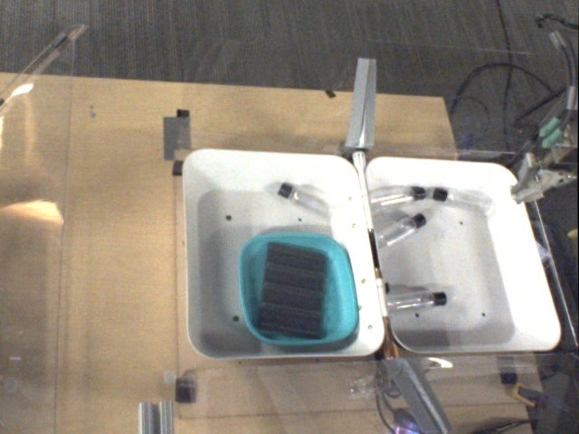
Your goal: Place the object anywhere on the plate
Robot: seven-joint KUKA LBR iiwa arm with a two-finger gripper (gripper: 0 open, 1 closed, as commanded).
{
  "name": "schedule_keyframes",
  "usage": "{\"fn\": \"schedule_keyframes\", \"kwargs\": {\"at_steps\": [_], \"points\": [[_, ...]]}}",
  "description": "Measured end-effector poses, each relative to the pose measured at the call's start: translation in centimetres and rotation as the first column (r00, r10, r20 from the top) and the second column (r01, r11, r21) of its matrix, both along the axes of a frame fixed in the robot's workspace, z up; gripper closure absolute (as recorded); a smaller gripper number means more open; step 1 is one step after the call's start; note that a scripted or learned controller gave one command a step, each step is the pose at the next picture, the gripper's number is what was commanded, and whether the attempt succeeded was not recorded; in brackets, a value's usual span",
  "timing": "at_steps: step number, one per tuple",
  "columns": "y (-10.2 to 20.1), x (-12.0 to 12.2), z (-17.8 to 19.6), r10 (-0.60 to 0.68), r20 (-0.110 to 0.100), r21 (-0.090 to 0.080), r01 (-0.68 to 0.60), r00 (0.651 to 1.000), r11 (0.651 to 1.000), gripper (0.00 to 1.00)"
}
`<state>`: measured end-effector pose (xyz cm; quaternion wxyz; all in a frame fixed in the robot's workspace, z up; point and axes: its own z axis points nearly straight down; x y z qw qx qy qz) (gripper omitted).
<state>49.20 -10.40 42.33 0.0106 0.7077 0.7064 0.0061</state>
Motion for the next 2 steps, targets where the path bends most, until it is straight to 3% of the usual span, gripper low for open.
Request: {"fn": "schedule_keyframes", "kwargs": {"at_steps": [2], "points": [[14.1,4.7,1.3,0.009,-0.013,0.007,-0.009,1.0,1.0,1.0]]}}
